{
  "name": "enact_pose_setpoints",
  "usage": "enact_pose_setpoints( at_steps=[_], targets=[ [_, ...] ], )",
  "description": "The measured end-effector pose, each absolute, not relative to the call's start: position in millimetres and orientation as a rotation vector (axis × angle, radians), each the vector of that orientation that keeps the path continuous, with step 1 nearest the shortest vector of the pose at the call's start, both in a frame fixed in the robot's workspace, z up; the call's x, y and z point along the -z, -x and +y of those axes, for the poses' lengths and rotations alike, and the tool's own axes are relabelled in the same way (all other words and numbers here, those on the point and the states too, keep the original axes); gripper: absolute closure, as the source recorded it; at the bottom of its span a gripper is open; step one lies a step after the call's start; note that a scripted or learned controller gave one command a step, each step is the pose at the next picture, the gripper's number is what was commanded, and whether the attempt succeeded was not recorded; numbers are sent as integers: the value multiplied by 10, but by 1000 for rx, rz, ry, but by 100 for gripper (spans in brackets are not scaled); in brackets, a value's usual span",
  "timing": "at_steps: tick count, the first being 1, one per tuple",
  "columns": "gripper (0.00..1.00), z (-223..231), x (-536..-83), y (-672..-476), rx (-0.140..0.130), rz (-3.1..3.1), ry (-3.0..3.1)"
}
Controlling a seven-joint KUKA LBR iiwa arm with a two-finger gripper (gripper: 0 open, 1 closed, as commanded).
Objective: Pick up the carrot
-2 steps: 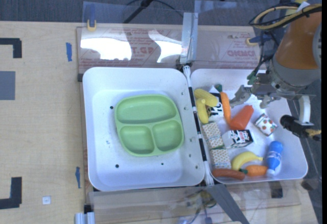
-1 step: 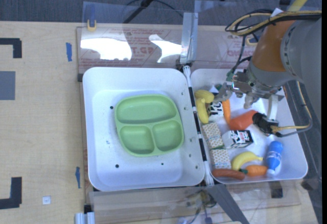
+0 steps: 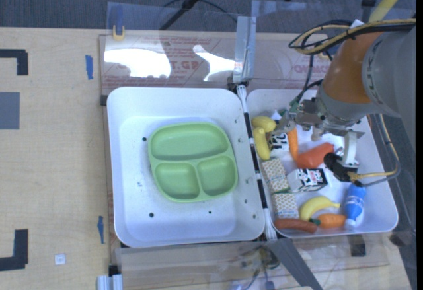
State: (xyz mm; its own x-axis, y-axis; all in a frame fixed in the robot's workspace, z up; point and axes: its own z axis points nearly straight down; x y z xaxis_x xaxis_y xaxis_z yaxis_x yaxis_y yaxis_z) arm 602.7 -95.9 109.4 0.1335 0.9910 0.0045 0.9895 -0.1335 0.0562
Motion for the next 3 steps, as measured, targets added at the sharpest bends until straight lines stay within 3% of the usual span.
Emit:
enact_pose_setpoints(
  at_steps=[1,2,3],
  targets=[
    [0,-1132,-1093,-5989,-62,2182,-2209],
    [0,-1593,-874,-5810,-5,2240,-2193],
    [100,-1607,-973,-5810,-5,2235,-2195]
  ],
)
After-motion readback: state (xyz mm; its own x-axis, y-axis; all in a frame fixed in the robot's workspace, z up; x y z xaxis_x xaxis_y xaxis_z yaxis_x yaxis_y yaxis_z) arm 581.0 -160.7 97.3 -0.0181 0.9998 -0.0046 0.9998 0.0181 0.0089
